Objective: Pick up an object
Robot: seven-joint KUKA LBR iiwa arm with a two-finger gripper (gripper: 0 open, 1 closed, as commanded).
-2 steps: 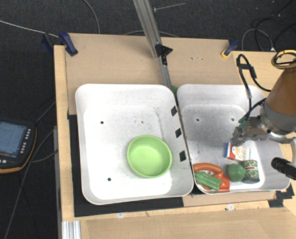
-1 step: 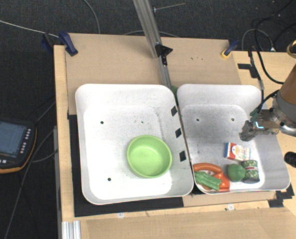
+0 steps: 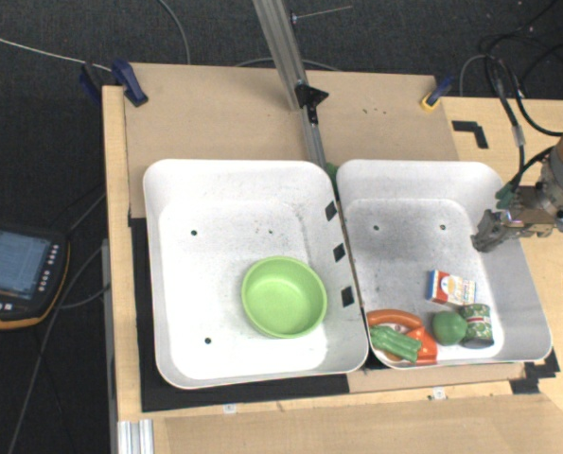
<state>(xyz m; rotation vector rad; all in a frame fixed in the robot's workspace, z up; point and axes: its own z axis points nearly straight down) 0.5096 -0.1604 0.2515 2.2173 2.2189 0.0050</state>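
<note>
Objects (image 3: 448, 315) cluster in the right bin's (image 3: 404, 183) near corner; pincer (image 3: 489, 233) above, grip unreadable.

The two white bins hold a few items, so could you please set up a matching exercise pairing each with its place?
Things:
1. green bowl
2. small red and white carton
3. orange and green toy
4. pincer

Places:
A. front left corner of the right bin
B. over the right bin's right wall
C. left bin, near its front right
D. right bin, just behind the green ball and the can

Pairs: 1-C, 2-D, 3-A, 4-B
</note>
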